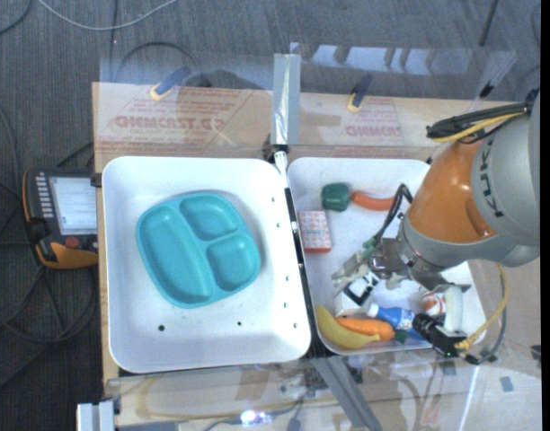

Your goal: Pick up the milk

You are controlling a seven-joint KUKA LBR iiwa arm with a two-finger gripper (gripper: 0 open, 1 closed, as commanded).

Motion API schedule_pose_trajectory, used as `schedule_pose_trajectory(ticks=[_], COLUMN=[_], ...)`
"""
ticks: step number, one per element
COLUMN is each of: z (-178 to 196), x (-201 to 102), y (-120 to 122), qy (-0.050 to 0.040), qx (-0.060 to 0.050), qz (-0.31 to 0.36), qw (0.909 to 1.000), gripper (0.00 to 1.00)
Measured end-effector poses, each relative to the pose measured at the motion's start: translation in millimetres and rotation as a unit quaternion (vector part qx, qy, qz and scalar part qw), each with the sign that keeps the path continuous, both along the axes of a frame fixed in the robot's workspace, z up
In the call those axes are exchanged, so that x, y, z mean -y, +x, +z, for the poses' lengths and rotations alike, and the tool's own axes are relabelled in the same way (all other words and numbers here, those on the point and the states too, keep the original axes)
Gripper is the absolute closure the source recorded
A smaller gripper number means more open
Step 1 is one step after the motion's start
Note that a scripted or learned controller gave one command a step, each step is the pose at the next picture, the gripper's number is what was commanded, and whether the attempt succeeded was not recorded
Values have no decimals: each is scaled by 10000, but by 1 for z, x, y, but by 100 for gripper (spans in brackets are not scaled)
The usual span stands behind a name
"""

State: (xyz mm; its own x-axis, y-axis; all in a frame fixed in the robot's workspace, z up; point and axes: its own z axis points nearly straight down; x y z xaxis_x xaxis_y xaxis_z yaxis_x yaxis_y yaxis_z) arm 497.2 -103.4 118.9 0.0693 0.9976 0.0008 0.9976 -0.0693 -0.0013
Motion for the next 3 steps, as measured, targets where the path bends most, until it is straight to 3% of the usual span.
schedule_pose_trajectory(ticks=[1,2,3], z=[-30,-21,64], x=[-6,-6,-66], y=[-10,-10,-14], qy=[-18,-21,-6], qx=[53,59,-12], qz=[486,484,571], qw=[9988,9988,9984], gripper=[0,100,100])
